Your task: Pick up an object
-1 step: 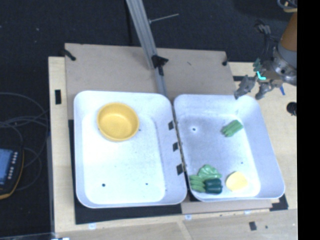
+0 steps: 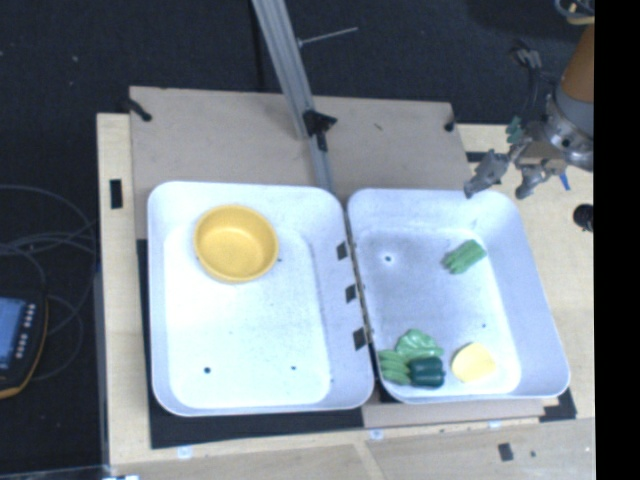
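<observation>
We see the gripper (image 2: 505,176) hovering spread open and empty at the right bin's (image 2: 530,268) one o'clock corner; nothing picked yet, the green piece (image 2: 464,257) lying just below toward seven o'clock.

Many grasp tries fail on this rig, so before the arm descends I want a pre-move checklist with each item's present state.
1. Claw carries nothing: ok, no object shows between its fingers.
2. Claw spread wide enough: ok, fingers look apart.
3. Claw over a target: not ok, it hangs at the right white bin's upper rim, away from the small green ridged piece.
4. Target stands free: ok, the green piece lies alone.
5. Lower cluster: not ok, leafy green item and dark green block touch; the yellow round lump sits near.
</observation>
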Motion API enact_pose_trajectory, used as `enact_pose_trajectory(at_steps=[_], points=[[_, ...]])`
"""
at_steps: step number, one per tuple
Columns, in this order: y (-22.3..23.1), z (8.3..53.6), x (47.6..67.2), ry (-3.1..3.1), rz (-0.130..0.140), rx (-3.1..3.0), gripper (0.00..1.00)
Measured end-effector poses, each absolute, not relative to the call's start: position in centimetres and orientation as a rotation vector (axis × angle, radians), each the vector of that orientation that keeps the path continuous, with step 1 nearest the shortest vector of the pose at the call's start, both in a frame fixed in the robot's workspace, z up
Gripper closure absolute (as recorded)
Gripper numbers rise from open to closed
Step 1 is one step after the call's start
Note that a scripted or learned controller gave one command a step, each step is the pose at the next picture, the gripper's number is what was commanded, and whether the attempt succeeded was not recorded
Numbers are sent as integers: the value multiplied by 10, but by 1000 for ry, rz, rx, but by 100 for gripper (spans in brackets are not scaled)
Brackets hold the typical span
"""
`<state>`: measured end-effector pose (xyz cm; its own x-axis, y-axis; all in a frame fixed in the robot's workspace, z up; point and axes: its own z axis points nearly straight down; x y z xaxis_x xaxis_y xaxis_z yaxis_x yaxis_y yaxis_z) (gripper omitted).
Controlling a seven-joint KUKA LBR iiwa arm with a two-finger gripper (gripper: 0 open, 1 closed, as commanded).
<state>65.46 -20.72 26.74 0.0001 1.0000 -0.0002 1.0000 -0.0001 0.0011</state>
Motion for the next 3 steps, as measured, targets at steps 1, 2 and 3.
enact_pose_trajectory(at_steps=[1, 2, 3], points=[[-210, 205, 652, 2223, -5, 2225, 0], [-206, 143, 653, 2224, -4, 2224, 0], [-207, 102, 655, 2219, 2, 2218, 0]])
